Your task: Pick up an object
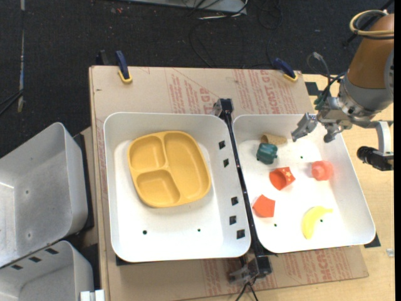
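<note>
Near right bin's (360, 196) front, yellow banana (315, 221) lying diagonally.

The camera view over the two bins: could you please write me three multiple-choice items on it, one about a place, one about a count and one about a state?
1. Where does the yellow divided plate lie?
A. in the left bin
B. in the right bin
C. on the floor

2. How many compartments does that plate have?
A. two
B. three
C. five

3. How are the fingers of the gripper?
A. shut on the teal block
B. shut on the banana
C. spread apart with nothing between them

Key:
1 A: the plate rests in the left bin.
2 B: two compartments sit above and one below.
3 C: the fingers hang apart over the right bin, while the teal block and the banana lie on its floor.
</note>
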Controlling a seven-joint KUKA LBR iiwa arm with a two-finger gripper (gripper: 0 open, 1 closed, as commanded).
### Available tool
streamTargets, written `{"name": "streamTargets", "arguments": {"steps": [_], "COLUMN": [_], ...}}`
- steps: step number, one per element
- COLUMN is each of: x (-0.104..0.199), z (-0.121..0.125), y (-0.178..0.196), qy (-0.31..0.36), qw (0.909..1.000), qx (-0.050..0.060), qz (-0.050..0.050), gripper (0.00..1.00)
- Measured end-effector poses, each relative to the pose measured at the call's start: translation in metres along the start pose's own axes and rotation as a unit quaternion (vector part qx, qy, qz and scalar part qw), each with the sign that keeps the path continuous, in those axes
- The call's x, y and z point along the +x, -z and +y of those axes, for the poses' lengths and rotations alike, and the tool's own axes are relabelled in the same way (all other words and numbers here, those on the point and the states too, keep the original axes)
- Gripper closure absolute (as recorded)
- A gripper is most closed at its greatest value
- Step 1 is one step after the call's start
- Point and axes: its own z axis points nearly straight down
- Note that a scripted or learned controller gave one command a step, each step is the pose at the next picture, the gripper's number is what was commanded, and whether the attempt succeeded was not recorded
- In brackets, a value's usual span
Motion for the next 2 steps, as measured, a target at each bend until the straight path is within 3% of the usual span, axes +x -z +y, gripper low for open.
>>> {"name": "streamTargets", "arguments": {"steps": [1,2], "x": [0.001,-0.003], "z": [0.003,0.005], "y": [0.009,-0.054], "qy": [0.002,0.001], "qw": [1.0,1.0], "qx": [-0.007,-0.005], "qz": [-0.001,-0.001], "gripper": [0.0,0.0]}}
